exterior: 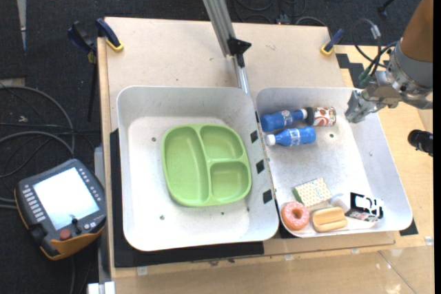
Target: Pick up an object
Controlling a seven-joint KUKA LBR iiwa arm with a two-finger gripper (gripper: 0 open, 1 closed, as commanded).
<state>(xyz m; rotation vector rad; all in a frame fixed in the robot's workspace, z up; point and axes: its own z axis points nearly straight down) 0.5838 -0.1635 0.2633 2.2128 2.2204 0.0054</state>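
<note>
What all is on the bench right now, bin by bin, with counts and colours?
left bin: 1, white, left half of bench
tray: 1, green, three compartments, in left bin
right bin: 1, white, right half of bench
bottles: 2, blue with white caps, lying side by side at far end of right bin
can: 1, red and white, lying beside the far bottle
donut: 1, pink, near corner of right bin
bun: 1, tan, right of donut
sponge: 1, yellowish, behind donut
clamps: 2, yellow, far bench corners
pendant: 1, orange and grey, on the floor at left
hand: 1, grey, above right bin's far right edge

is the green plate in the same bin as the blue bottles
No, the green plate lies in the left bin, the blue bottles in the right bin.
</note>
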